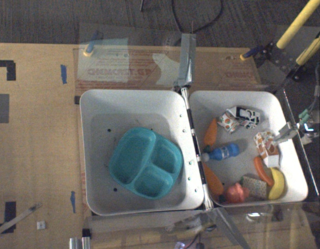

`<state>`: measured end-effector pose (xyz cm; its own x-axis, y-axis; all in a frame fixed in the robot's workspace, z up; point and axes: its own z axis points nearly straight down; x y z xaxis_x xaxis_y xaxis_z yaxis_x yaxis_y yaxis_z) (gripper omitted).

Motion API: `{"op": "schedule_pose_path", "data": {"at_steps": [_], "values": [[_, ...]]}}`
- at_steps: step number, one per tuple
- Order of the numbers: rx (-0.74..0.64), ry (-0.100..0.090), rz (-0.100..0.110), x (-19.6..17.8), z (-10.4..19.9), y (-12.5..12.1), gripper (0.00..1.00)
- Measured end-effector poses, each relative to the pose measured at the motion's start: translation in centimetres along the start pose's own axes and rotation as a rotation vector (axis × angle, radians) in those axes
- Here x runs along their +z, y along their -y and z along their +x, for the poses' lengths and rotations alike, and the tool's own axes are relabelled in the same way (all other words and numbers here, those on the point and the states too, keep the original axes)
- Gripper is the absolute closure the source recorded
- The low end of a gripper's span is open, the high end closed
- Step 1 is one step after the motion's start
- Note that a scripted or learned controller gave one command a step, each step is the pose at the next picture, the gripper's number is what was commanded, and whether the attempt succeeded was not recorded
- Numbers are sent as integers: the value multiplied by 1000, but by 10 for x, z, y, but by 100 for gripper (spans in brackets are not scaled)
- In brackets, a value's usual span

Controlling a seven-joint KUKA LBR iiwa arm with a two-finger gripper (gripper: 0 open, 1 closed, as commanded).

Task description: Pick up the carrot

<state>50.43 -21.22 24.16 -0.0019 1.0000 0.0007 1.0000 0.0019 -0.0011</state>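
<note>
Starting at the near edge of the worktop (35, 139): the right bin (292, 196) is holding a crowd of stuff. Down around 6 o'clock in it, a pinkish-red lump (235, 193) is sitting next to a grey-brown block (254, 187), and a banana (277, 183) is lying at about 4 o'clock, touching an orange piece (262, 169) just above it. Another long orange piece (213, 179) is lying at 7 o'clock along the divider wall.

A blue bottle (223, 152) is lying on its side mid-bin. The carrot (210, 133), as best I'm reading it, is resting at 10 o'clock, near the left wall, just beyond the bottle; honestly the other orange pieces are looking pretty similar. A patterned carton (266, 143) is sitting at 3 o'clock.

The gripper (284, 134) is hanging right by that carton, well apart from the carrot, and I can't tell whether it's spread or closed.

Further back, a crumpled carton (228, 121) and a black-and-white item (248, 116) are lying at 12 o'clock.

The left bin (92, 118) is holding a teal divided plate (145, 162).
</note>
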Motion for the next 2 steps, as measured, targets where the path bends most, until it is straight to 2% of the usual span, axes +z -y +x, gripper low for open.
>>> {"op": "schedule_pose_path", "data": {"at_steps": [1,2], "values": [[6,0,3,137,69,5,0],[190,4,-8,153,106,-46,0]]}}
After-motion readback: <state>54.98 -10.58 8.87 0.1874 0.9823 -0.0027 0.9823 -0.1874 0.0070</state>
